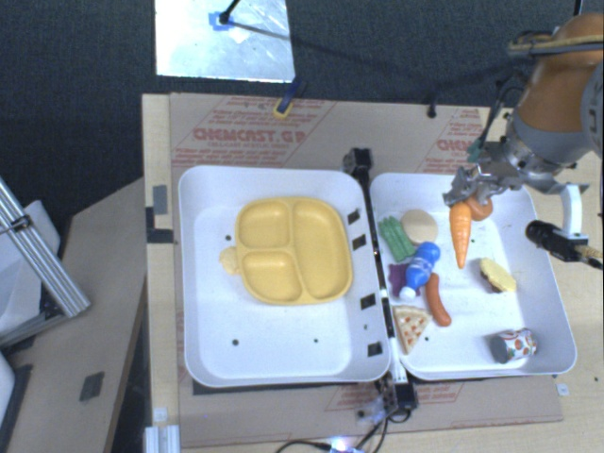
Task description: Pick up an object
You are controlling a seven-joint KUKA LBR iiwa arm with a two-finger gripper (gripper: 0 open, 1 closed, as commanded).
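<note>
1. Gripper (469,192) hung over the upper part of the right bin (557,333), reaching in from the right on the grey arm (557,130) with its orange band.
2. Whether it was clenched or released could not be told from this angle.
3. An orange carrot (460,235) lay or hung directly beneath it, thick end up at the gripper, tip pointing down the bin; whether it was grasped could not be told.
4. Around the carrot sat a pale round bun (420,226), green beans (395,238), a blue and white bottle (421,268), a purple item (398,277), a sausage (437,302), a pizza slice (410,327), a yellow sandwich piece (496,275) and a small can (511,345).
5. A yellow divided tray (291,250) rested in the left bin (203,253).
</note>
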